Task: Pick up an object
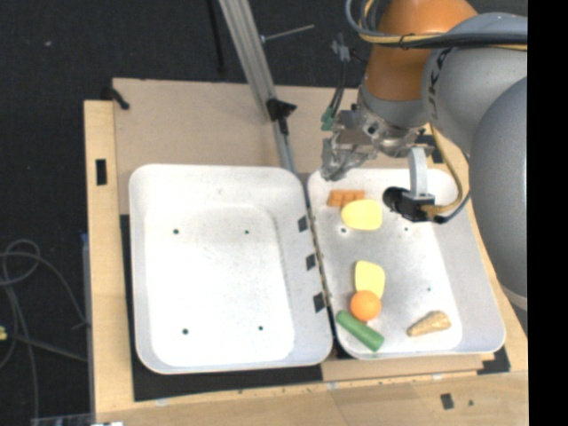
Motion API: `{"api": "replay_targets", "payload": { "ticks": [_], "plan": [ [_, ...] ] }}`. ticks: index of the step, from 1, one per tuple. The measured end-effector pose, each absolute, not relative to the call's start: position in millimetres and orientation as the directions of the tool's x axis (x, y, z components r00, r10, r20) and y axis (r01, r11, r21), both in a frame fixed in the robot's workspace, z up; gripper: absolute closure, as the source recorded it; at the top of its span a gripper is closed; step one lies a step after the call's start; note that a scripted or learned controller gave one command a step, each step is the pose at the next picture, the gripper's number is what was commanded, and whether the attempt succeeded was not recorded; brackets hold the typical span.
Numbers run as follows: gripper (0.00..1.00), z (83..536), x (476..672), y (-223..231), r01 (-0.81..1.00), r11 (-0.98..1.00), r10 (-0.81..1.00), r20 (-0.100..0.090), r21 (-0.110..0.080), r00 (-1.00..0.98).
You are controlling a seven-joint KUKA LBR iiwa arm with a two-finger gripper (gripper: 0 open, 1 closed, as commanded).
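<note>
Over right bin's (461, 327) far edge, gripper (337, 169) hovers above orange block (345, 199). Gripper state unclear. Yellow piece (362, 215) just beside block

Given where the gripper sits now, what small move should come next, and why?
Probably a short descent: the gripper hangs at the right bin's far left corner, just above the orange block beside the yellow piece, and holds nothing visible.
</note>
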State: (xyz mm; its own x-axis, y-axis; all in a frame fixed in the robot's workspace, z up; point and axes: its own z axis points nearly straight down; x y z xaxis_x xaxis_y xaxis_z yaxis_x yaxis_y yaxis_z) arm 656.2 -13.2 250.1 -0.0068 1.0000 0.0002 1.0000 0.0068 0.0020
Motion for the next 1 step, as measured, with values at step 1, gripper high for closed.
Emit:
{"api": "replay_targets", "payload": {
  "ticks": [1],
  "plan": [
    [1.0, 237.3, 666.1, 35.7, 1.0, 0.006, 1.0, -0.001, 0.002, -0.006]
  ]
}}
